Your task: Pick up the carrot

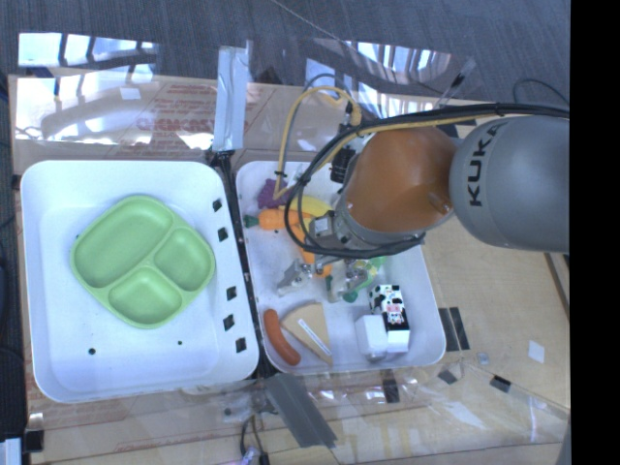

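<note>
The carrot (272, 219) is a small orange piece with a green tip. It lies near the left wall of the right bin (422, 329), toward the back. The arm's orange wrist band (392, 184) hangs over that bin and hides much of its middle. My gripper (316, 273) pokes out under the wrist, low over the bin's middle, to the right of the carrot and nearer the front. A bit of orange (308, 255) shows right at the gripper, and I cannot tell what it belongs to.
Around the gripper lie a purple item (266, 194), a yellow item (315, 207), a sausage (282, 338), a tan wedge (310, 327), a black-and-white toy (390, 308) and a white block (371, 336). The left bin (48, 289) holds a green divided plate (143, 259).
</note>
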Robot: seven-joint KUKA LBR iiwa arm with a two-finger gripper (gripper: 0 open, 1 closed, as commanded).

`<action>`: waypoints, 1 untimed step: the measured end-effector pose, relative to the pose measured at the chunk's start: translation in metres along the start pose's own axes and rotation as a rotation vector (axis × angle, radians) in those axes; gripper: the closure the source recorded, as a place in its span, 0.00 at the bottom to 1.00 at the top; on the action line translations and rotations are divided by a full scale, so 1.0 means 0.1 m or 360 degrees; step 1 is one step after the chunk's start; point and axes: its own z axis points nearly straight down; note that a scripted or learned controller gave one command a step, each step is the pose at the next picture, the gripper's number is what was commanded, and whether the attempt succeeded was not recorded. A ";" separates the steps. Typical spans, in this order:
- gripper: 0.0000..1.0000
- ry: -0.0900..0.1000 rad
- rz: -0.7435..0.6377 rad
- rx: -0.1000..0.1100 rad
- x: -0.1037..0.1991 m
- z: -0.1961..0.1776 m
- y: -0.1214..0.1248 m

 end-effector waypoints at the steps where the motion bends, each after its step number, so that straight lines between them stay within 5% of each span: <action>1: 1.00 -0.0002 -0.0010 0.0001 -0.03 -0.10 -0.01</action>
